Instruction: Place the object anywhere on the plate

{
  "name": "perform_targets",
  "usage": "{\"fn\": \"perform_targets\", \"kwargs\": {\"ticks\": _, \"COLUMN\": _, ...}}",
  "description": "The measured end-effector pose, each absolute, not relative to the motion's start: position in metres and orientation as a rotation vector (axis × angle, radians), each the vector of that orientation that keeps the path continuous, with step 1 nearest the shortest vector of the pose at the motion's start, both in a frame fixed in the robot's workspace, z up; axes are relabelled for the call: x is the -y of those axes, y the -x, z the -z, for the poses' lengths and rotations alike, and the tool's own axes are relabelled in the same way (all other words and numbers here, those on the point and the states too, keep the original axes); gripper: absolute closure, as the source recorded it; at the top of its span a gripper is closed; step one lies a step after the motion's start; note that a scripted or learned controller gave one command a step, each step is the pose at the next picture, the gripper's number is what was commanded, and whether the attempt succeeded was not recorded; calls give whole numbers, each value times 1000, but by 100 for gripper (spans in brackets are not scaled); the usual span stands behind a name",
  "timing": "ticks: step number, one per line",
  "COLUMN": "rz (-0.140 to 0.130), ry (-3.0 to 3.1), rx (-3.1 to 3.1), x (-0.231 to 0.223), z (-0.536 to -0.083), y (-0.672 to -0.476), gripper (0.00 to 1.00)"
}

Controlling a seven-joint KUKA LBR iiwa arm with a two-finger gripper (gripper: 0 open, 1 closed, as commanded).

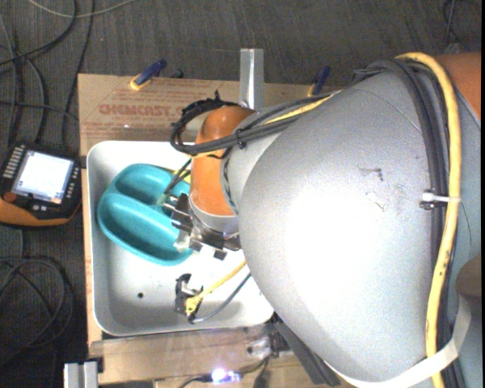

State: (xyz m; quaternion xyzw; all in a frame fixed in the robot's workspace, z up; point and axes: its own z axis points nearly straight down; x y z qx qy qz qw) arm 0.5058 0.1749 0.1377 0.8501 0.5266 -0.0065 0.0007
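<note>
The jaws hang low inside the shallow white plastic bin [121, 305], at the end of the grey arm [347, 217] with its orange wrist band [212, 176]. Directly beside them, on the side away from the arm, lies the glossy teal plastic plate [133, 226], its near rim touching or just under them. I cannot tell whether the jaws stand wide or narrow, and the wrist hides anything they might carry.

I judge this to be the placing step, with the jaws already at the plate's edge. The next move calls for a short shift further over the plate's middle, so that a release lands on it and not on the rim.

A second teal dish [145, 183] overlaps the plate just beyond the jaws and crowds that side. Bare bin floor lies open below the jaws. The bin walls stand well apart from them, leaving room to lift straight up.
</note>
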Motion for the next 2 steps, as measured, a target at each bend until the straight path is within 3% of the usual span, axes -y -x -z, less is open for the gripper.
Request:
{"fn": "perform_targets", "kwargs": {"ticks": 1, "rz": 10, "ry": -2744, "rx": -1523, "x": -212, "z": -215, "y": -547, "gripper": 100}}
{"fn": "perform_targets", "kwargs": {"ticks": 2, "rz": -33, "ry": -2817, "rx": -1393, "x": -144, "z": -92, "y": -490, "gripper": 100}}
